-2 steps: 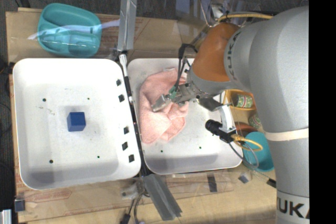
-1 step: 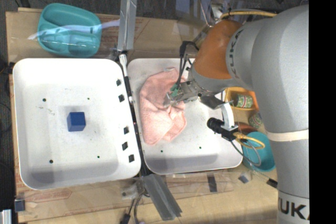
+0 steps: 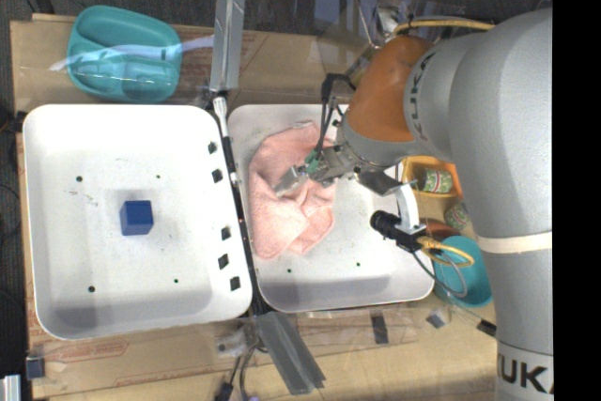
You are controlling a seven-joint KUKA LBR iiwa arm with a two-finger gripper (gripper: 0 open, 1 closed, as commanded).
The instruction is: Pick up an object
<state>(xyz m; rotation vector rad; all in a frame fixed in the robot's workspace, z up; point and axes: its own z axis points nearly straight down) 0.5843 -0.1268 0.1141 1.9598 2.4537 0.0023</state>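
I see the gripper (image 3: 302, 174) down on the pink cloth (image 3: 289, 192), its fingers lost in folds; grip I cannot tell; wrist hides the cloth's right edge.

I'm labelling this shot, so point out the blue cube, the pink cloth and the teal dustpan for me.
blue cube (image 3: 137, 217), camera view, its top face.
pink cloth (image 3: 285, 207), camera view, middle of the crumpled fabric.
teal dustpan (image 3: 122, 53), camera view, centre of its scoop.

Soft pink cloth (image 3: 291, 192), rumpled and matt; smooth glossy white plastic bins (image 3: 56, 202); bare wooden desk (image 3: 282, 52), upper centre
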